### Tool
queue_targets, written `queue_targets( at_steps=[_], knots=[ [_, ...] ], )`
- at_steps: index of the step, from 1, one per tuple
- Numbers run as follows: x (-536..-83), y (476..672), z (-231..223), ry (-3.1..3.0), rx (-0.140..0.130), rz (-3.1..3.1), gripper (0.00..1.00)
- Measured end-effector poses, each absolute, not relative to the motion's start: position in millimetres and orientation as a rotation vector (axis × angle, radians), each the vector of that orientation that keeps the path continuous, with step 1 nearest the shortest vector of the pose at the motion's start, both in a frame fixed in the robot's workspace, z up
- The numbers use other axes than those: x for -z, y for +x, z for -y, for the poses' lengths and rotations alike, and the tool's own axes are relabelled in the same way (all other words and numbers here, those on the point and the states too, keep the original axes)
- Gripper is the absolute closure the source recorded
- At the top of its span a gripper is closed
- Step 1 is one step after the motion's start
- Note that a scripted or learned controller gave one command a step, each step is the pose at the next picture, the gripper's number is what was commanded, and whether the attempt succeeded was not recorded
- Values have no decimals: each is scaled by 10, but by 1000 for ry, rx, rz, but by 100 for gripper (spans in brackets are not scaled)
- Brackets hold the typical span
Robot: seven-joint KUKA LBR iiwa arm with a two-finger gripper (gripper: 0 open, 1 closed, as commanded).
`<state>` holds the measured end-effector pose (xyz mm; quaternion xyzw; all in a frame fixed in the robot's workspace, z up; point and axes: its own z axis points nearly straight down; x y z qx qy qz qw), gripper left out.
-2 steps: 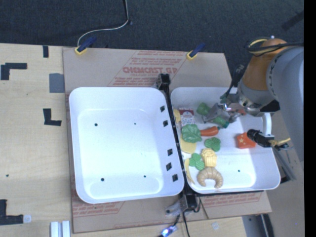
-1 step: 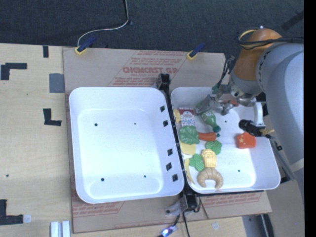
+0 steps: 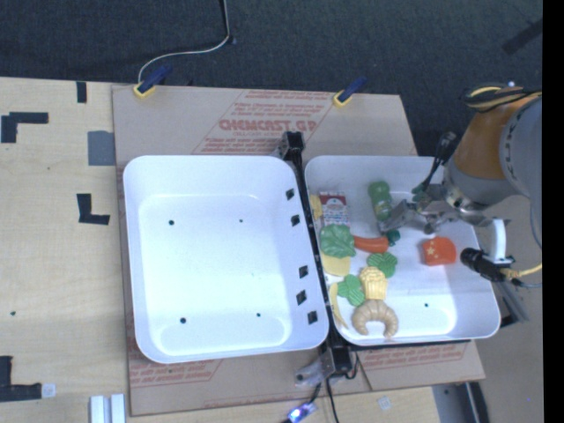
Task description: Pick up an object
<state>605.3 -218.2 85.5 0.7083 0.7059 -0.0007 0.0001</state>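
Hovering low in the right bin [image 3: 441, 322], the gripper [image 3: 397, 221] is pointing at the clutter. Jaw opening: cannot tell, too dark and small here. Nothing is showing as held.

Likely target, as a judgement: the green toy [image 3: 379, 197], lying just beyond the jaws on their far side and looking close to touching them. It is looking like a small, knobbly, roughly upright bottle or vegetable shape, glossy plastic, probably light and slippery.

Risks from here:
- Jaws may be closing beside the green toy, not around it. Cause: it is sitting off to one side of the tip, not squarely under it.
- Rounded plastic may be squirting out under the squeeze.
- The chili [image 3: 370, 243] is lying just on the near side of the jaws, so a descent may be nudging it or catching both pieces.

Further out: the carton [image 3: 333, 208] and a leafy green piece [image 3: 336, 239] are crowding the wall ahead of the jaws. Corn [image 3: 374, 282] and croissant [image 3: 375, 317] are sitting well to the near side. The tomato [image 3: 438, 251] is lying alone behind the jaws, under the wrist, the least crowded pick. The left bin [image 3: 211, 263] is lying well ahead of the jaws.
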Motion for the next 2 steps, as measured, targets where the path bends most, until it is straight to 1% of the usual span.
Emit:
queue_targets(
  at_steps=[1,2],
  knots=[
    [-847,6716,1547,2211,-5,-2228,0],
    [-946,6688,1585,2217,2,-2225,100]
  ],
)
